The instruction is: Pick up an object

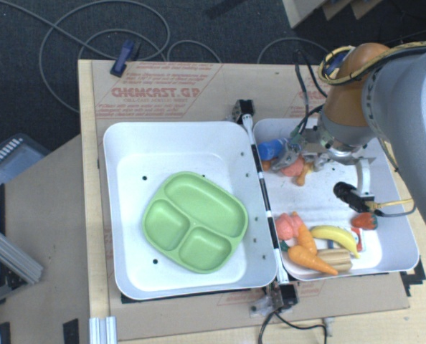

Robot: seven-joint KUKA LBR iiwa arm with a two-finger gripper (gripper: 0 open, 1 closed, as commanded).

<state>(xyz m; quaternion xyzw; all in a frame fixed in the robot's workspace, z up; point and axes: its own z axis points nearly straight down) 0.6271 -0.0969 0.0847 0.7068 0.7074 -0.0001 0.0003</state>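
The bench [199, 95] is covered with a brown sheet that has red printed letters in the upper middle of the frame. Two shallow white bins lie directly on it, side by side and touching along their inner edges. The left bin [127, 149] takes the centre and left of the frame, and the right bin [396, 235] takes the right part. A small black clamp [243, 109] sits at the upper end of the line where the bins meet, and another clamp [285, 294] sits at the lower end.
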